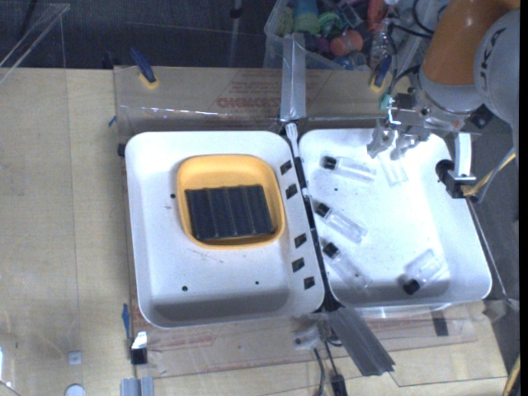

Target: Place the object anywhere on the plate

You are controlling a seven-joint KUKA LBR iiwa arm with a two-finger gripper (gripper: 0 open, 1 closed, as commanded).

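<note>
Task looks barely started, as I judge it. The plate, yellow with a dark ribbed insert, sits in the left bin, well off to the left of the jaws and across the divider; nothing from the other bin lies on it. The gripper hangs over the far end of the right bin, arm coming in from the right.

Jaw state: cannot tell, too small and washed out against the white bin.

Candidate objects are small clear vials with black caps, all lying in the right bin:
- one vial just left of the jaws, near
- another vial further toward the near side and left
- third vial well apart, at the near right corner

Nothing visibly between the jaws, so no grasp to claim. Left to do: pick a vial, lift, carry left over the divider, set it on the plate.
</note>
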